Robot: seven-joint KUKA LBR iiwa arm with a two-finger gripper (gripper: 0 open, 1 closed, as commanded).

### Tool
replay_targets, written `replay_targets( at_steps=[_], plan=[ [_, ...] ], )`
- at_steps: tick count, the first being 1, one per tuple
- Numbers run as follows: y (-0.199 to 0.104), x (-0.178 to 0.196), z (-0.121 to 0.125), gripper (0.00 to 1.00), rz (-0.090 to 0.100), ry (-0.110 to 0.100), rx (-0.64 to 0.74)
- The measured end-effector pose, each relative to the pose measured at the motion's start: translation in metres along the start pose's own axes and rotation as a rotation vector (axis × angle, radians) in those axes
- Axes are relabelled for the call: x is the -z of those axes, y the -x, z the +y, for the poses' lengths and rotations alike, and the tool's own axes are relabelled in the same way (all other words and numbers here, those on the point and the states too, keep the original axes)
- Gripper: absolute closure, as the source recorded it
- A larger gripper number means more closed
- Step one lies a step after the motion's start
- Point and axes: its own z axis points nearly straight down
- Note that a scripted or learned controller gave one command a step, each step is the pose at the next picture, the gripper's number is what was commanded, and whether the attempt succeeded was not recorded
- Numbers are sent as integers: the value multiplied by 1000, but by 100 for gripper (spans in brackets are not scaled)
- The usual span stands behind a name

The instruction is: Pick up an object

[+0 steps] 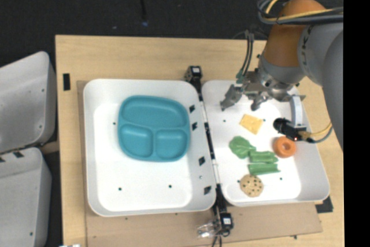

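Camera view looks down at a slant on a wooden surface carrying two white bins side by side. In the left bin lies a teal divided plate, flat and about centred, with nothing on it that I can make out. The right bin holds all the small things, so this is plainly the bin to pick from: a yellow wedge like cheese near the middle, a green piece below it, a second green piece touching or just beside the first, an orange ring toward the right wall, and a brown cookie nearest the front edge. They lie loose and scattered, most with bare bin floor between them, which leaves room for fingers to come down on either side of one.

The arm reaches in from the right, its orange band above the wrist, and the gripper hangs over the far part of the right bin with its two fingers spread apart and nothing between them. The nearest thing is the wedge, just below and slightly right of the fingertips, near but apart from them. The green pieces, ring and cookie lie farther toward the front. As I judge it, the grasp has not yet been made, and the wedge is the likeliest target.
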Motion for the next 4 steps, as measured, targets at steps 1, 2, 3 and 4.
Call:
replay_targets(
  at_steps=[1, 2, 3, 4],
  plan=[
    [12, -53, 1, 0, -1, 2, -1],
    [14, -75, 1, 0, -1, 3, -4],
    [14, -63, 2, 100, 0, 6, -8],
    [18, 2, 6, 100, 0, 11, -6]
  ],
)
